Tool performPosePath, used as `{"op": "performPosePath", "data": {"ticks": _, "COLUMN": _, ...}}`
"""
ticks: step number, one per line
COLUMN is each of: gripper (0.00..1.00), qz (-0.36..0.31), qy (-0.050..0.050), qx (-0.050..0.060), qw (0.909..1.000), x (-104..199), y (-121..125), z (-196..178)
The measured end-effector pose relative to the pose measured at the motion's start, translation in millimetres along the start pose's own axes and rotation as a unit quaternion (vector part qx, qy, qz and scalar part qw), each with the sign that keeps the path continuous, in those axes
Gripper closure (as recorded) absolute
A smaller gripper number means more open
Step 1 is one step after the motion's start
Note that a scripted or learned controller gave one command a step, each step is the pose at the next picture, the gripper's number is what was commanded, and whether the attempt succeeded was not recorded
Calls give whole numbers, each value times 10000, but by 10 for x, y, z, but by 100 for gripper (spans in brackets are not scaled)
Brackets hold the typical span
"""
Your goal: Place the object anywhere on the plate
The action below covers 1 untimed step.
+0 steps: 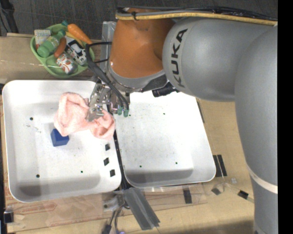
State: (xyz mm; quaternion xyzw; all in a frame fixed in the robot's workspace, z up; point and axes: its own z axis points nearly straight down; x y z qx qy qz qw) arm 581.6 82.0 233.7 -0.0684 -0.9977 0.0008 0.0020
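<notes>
Your gripper (98, 110) sits low over the right-hand part of the pink cloth (71, 113), its tip right at the fabric. From this slant you can't tell whether it is open or closed, or whether any cloth is caught in it, so don't count this as a grasp yet.

The cloth looks like the object in hand. It lies crumpled in the left bin (10, 130), bunched against the wall it shares with the right bin (161, 145), and one fold droops toward that wall. A blue block (59, 138) rests just beside the cloth's lower left edge, touching it or nearly so.

To do this step well, take a thick ridge of fabric, not a thin flap, and lift straight up and slowly. Soft cloth will likely sag and trail, so clear the bin wall before you travel. Watch that the hem doesn't drag the block along. Keep the arm (210, 57) clear of the green bowl (41, 62) behind the bin.
</notes>
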Motion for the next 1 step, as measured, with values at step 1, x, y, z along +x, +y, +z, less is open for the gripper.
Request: {"op": "performPosePath", "data": {"ticks": 1, "gripper": 0, "qz": 2, "qy": -2, "qx": 0, "qw": 10000, "x": -2, "y": -3, "z": -2}}
